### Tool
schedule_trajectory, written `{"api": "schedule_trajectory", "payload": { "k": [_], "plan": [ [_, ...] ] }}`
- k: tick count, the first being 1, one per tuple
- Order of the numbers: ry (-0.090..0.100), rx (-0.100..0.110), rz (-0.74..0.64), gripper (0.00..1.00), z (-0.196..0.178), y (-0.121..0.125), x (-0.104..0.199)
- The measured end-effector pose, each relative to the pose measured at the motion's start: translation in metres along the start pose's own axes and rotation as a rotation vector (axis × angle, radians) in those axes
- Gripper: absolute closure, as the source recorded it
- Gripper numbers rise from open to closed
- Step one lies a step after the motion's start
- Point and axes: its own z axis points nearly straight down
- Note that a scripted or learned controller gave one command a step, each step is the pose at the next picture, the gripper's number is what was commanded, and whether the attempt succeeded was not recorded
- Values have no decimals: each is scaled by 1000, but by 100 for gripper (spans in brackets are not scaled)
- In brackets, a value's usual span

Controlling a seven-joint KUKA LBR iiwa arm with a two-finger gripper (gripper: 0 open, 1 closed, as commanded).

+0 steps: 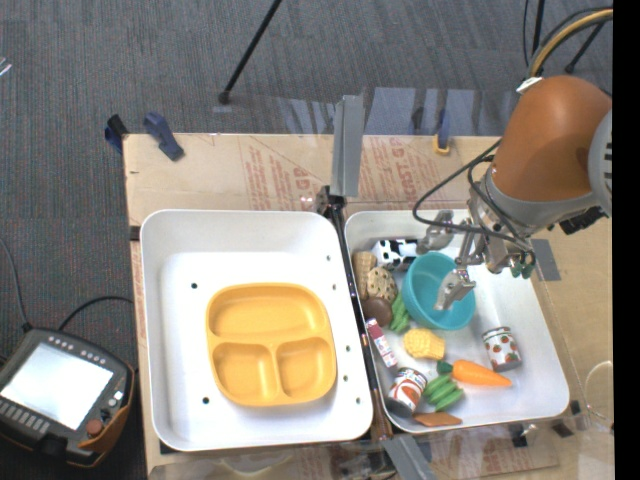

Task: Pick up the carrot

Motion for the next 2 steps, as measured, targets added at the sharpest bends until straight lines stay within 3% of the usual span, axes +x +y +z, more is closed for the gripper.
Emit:
{"api": "schedule_trajectory", "payload": {
  "k": [1, 2],
  "plan": [
    [10, -1, -5, 0, 71, 14, 70],
    [-17, 2, 8, 0, 104, -36, 91]
  ]
}}
